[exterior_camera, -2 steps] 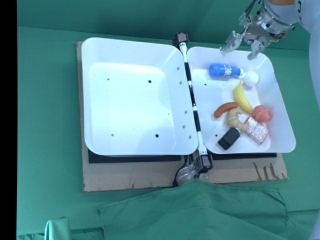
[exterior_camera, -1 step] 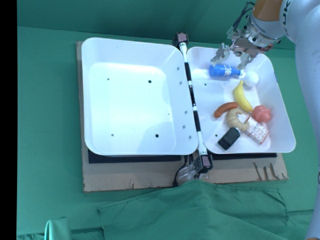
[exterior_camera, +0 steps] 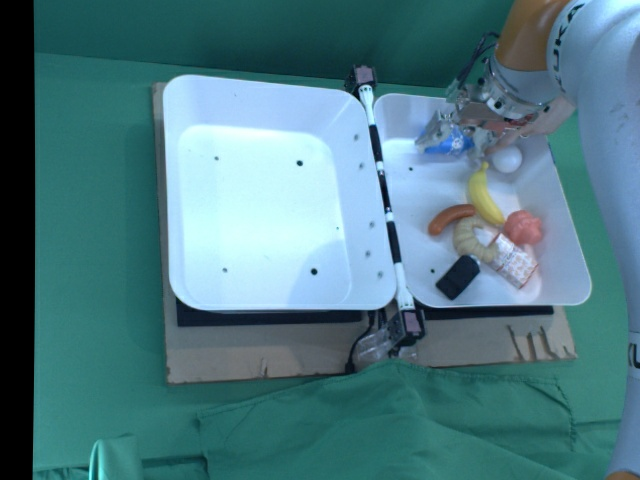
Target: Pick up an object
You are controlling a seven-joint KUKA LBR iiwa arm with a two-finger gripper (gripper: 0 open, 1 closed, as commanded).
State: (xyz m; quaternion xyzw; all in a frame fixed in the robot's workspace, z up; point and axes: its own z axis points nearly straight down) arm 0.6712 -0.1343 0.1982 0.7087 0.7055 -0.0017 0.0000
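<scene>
The arm (exterior_camera: 600, 88) reaches in from the right, its orange band (exterior_camera: 535, 8) high at the top edge, and the claw (exterior_camera: 462, 120) sits low over the far corner of the right bin (exterior_camera: 565, 278); whether the claw is open or closed I cannot tell, since the wrist hides that part. Just under the claw lies a blue packet (exterior_camera: 447, 142), crumpled, touching or nearly touching the claw's tip, though nothing shows it clamped. Just beside that, toward the right wall, rests a white ball (exterior_camera: 507, 159). A banana (exterior_camera: 485, 196) lies just below the ball, running down the bin. Left of the banana's lower end is an orange sausage (exterior_camera: 451, 218), tilted, and below it a pale ring-shaped pastry (exterior_camera: 469, 238). A red lumpy toy (exterior_camera: 523, 227) sits right of the pastry, near the banana's tip. A red-and-white box (exterior_camera: 514, 261) lies slanted just below the red toy, touching the pastry. A black block (exterior_camera: 458, 277) lies nearest the front edge, left of the box. The left bin (exterior_camera: 180, 118) is larger in view, with a few small dark spots on its floor. A black-and-white bar (exterior_camera: 384, 188) runs between the two bins, with clamps at both ends. Both bins rest on a brown board (exterior_camera: 230, 363) over the green tabletop (exterior_camera: 90, 218), and a fold of green cloth (exterior_camera: 400, 418) lies along the near side
</scene>
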